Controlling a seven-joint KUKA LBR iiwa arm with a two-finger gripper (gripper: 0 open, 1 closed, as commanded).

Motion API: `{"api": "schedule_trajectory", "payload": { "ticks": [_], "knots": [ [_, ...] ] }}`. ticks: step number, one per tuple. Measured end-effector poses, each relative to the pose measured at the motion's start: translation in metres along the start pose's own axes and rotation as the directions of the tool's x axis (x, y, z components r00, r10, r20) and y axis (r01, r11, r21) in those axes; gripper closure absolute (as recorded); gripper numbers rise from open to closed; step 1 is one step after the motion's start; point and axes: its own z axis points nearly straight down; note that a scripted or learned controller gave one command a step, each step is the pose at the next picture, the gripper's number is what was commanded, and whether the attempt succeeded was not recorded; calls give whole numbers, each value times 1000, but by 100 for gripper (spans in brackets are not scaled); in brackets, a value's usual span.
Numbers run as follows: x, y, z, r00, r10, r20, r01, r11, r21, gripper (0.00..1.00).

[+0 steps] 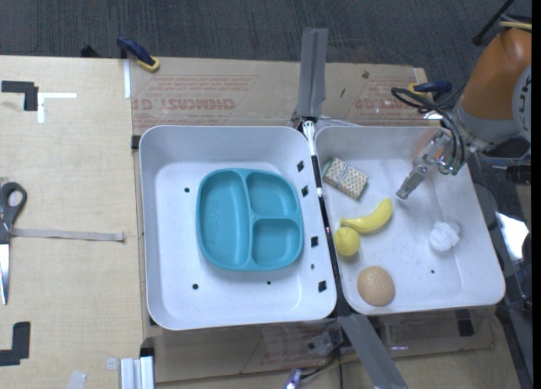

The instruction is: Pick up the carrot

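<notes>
My gripper [405, 190] hangs over the back middle of the right bin [473, 210], slanting down to the left from the orange-banded arm [494, 83]. Its fingers read as one slim grey tip, shut with nothing between them. Just left of the tip lies a patterned beige block [345, 177]. A yellow banana [370, 219] lies below and left of the tip, apart from it. A yellow lemon [347, 242] touches the banana's left end.
A tan egg-shaped thing [375, 286] sits near the right bin's front wall, and a white crumpled lump [443, 236] lies at its right. The left bin [165, 210] holds a teal divided plate [250, 219]. Scissors [8, 210] lie on the bench at far left.
</notes>
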Motion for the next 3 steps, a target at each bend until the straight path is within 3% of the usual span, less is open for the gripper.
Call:
{"api": "schedule_trajectory", "payload": {
  "ticks": [3],
  "knots": [
    [0, 0, 0, 1000, 0, 2, 0, 1000, 0, 0]
  ]
}}
